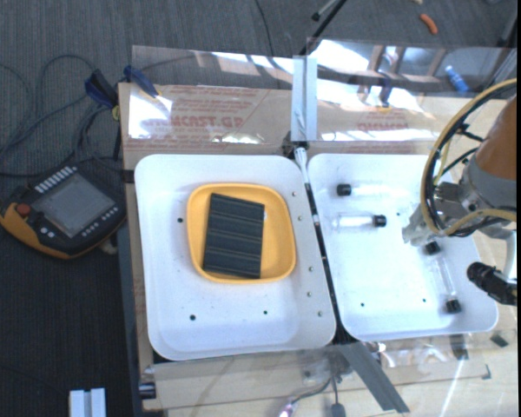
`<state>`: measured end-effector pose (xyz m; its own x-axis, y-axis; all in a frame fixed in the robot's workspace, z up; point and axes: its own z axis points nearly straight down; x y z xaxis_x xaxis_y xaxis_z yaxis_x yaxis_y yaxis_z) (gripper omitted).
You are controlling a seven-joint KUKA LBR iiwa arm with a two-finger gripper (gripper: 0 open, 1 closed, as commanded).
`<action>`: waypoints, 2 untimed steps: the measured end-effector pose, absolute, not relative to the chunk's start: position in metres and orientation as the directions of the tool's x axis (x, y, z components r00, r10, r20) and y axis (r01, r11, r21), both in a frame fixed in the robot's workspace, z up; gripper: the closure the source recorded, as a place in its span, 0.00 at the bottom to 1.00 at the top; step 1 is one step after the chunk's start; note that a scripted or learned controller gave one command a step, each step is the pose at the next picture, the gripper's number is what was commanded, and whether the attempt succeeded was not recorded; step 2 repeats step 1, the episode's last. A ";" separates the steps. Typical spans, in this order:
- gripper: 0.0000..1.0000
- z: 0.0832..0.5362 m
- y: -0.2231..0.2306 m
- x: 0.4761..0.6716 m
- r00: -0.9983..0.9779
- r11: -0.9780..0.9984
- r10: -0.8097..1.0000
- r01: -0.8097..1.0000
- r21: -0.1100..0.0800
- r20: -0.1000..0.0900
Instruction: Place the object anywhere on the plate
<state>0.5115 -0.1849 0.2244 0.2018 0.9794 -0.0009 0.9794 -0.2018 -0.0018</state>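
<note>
Though partly hidden, pincer (434, 233) over right bin (391, 311).

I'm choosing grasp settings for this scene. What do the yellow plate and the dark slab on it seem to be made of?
Yellow plate: probably plastic, smooth, uniform colour, rounded rim with a soft sheen. Dark slab: matte black with ridges across it; possibly rubber or foam, but the view leaves that open.

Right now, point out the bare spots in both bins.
Left bin: a bare strip below the plate, whose middle the dark block covers. Right bin: bare lower-left floor, below the vial; its right side is crowded by the arm.
</note>
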 end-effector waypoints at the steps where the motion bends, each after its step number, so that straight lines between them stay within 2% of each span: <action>1: 0.00 0.224 -0.185 0.511 0.202 -0.202 0.979 0.979 -0.002 -0.001; 2: 0.00 0.224 -0.185 0.511 0.202 -0.202 0.979 0.979 -0.002 -0.001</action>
